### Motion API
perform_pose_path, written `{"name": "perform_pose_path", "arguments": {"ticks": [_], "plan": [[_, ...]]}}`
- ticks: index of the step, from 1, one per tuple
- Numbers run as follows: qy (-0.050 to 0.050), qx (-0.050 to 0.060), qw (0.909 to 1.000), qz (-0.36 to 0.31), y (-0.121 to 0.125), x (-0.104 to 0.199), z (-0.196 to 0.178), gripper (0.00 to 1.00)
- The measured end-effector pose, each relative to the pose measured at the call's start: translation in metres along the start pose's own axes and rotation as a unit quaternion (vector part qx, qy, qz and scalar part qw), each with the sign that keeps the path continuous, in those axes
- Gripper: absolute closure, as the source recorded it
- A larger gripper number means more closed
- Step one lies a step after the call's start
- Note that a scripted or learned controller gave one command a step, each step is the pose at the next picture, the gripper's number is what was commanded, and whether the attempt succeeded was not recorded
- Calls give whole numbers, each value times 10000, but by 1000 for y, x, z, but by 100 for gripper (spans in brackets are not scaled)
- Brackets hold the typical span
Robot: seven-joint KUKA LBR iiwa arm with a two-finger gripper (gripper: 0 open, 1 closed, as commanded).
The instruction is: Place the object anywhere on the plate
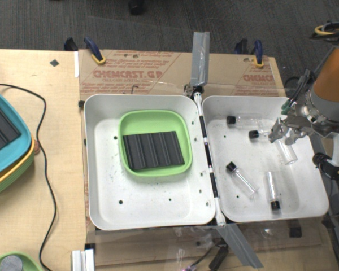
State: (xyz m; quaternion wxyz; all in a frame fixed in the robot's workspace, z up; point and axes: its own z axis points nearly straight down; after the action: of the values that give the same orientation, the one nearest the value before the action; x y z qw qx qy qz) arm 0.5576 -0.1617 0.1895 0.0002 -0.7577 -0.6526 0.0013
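The green plate (182,130) lies in the left bin (101,168), and a dark ribbed slab (154,150) rests flat on it. Several clear vials with black caps lie scattered in the right bin (305,208): one (241,178) near the middle, one (273,192) toward the front, and two caps (232,119) (252,133) toward the back. My gripper (283,131) hangs over the right bin's right side. Another clear vial (287,152) lies just below and in front of it; whether the two touch is unclear.
A grey strip (200,61) stands at the back between the bins, on brown cardboard (135,69) held by blue clamps. Teal and yellow trays (5,145) and a black cable (45,168) are on the wooden bench at the left.
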Motion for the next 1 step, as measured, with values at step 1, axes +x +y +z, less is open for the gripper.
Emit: {"name": "perform_pose_path", "arguments": {"ticks": [1], "plan": [[0,-1,10000,1,0,0,0,0]]}}
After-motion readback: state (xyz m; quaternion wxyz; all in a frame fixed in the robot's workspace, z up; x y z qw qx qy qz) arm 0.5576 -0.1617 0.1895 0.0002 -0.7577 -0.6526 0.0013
